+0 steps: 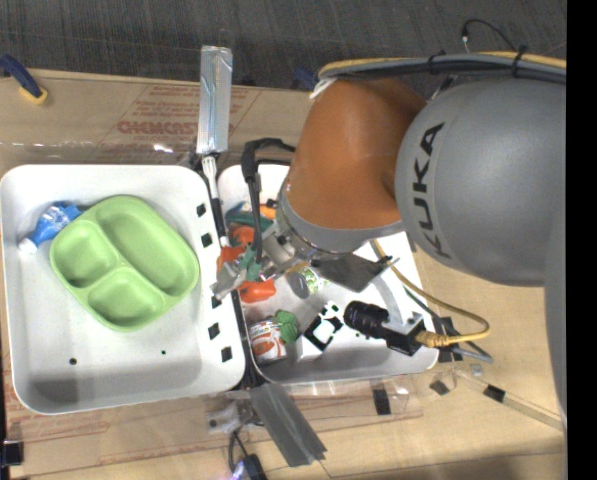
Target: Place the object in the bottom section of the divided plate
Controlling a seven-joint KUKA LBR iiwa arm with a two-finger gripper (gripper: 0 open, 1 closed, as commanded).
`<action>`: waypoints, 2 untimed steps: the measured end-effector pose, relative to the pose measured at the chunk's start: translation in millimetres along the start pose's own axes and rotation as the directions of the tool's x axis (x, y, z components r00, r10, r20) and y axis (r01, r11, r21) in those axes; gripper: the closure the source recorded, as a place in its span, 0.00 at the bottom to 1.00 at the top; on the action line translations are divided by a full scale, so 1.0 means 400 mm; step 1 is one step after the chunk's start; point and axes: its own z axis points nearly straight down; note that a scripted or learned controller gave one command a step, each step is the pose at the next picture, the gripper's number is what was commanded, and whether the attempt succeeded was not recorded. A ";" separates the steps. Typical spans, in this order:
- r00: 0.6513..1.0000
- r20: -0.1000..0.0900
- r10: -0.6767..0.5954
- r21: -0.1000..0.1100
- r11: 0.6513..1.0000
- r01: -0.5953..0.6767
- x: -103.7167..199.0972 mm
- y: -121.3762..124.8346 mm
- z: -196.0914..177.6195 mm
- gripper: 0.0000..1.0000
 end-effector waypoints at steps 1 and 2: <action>0.982 0.000 0.188 0.002 0.982 -0.188 0.088 0.234 -0.200 1.00; 0.986 0.001 0.169 0.001 0.986 -0.169 0.103 0.271 -0.186 1.00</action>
